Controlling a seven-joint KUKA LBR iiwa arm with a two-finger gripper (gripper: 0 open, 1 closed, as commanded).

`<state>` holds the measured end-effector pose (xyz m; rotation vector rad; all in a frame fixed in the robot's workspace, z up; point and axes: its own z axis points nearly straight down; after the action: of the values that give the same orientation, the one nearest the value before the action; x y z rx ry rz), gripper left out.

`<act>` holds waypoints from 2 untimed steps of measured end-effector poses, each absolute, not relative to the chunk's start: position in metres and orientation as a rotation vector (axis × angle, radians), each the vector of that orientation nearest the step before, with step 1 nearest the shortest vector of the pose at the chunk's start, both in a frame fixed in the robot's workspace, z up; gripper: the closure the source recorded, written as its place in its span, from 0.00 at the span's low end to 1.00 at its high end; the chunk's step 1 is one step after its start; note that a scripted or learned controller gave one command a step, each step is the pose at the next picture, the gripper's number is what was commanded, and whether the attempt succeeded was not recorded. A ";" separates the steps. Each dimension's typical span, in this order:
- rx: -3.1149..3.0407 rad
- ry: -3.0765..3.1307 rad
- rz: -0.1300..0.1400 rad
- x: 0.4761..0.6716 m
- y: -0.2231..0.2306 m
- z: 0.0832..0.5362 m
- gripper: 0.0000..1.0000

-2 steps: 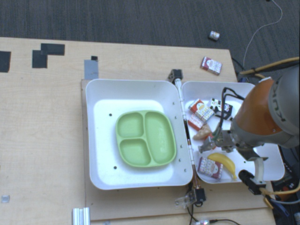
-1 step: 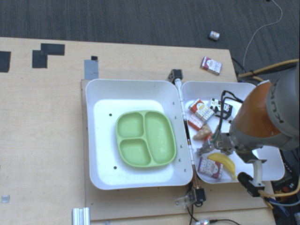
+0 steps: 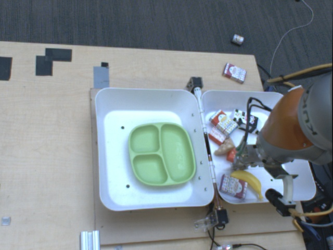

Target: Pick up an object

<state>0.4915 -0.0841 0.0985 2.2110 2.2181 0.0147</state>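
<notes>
Colours on the tabletop and in the bins

A pale green divided plate (image 3: 162, 154) is seen in the white left bin (image 3: 112, 139); a yellow banana (image 3: 248, 181) and red-and-white packets (image 3: 224, 122) are seen in the white right bin (image 3: 307, 189); the tabletop (image 3: 47, 139) is light wood, marked with dark grey squares.

Grey arm (image 3: 317, 113) wears a broad orange band (image 3: 283, 121) above the wrist (black cable (image 3: 253, 104) looping alongside).
</notes>
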 end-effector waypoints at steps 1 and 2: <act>2.212 2.217 0.015 0.491 -0.084 0.098 0.00; 2.217 2.217 0.007 0.489 -0.084 0.087 0.00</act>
<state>0.4888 -0.0837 0.0870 2.2170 2.2173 0.0072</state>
